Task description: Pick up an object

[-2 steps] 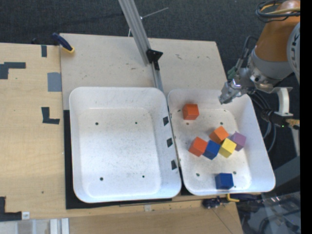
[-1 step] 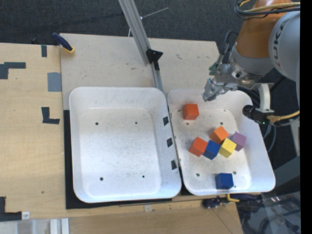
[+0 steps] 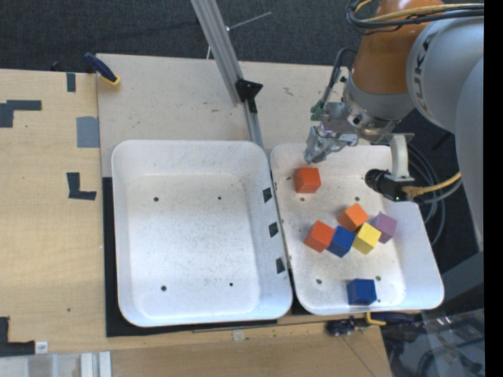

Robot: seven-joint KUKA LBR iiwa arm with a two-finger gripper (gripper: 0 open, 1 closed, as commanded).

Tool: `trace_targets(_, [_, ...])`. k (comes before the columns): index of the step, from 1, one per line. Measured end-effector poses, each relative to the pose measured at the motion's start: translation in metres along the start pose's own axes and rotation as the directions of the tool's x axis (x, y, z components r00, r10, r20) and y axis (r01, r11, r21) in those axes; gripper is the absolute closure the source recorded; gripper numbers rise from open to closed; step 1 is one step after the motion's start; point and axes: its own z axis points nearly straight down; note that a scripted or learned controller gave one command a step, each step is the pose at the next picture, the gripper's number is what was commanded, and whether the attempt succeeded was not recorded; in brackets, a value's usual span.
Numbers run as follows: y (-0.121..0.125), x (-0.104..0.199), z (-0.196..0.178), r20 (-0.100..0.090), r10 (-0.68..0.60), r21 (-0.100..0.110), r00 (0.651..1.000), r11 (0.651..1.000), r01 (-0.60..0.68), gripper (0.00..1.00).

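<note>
Several small blocks lie in the right bin [image 3: 416, 277]. An orange-red cube [image 3: 307, 180] sits alone near the bin's back left corner. A cluster in the middle holds a red-orange cube [image 3: 318, 236], a blue cube [image 3: 341, 241], a yellow cube [image 3: 366, 238], an orange cube [image 3: 355, 215] and a purple cube [image 3: 384, 225]. A darker blue cube [image 3: 361, 290] rests near the front edge. My gripper [image 3: 319, 152] hangs just above and behind the lone orange-red cube, with nothing seen between its fingers.
The left bin [image 3: 189, 234] stands beside the right one. A slanted metal pole [image 3: 224, 49] runs from the top down to the gap between the bins. Blue tape marks lie on the bench at left.
</note>
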Motion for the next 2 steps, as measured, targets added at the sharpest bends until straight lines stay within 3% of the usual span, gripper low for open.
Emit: trace_targets(2, [0.009, 0.101, -0.002, 0.001, 0.000, 0.000, 1.000, 1.000, 0.000, 1.00])
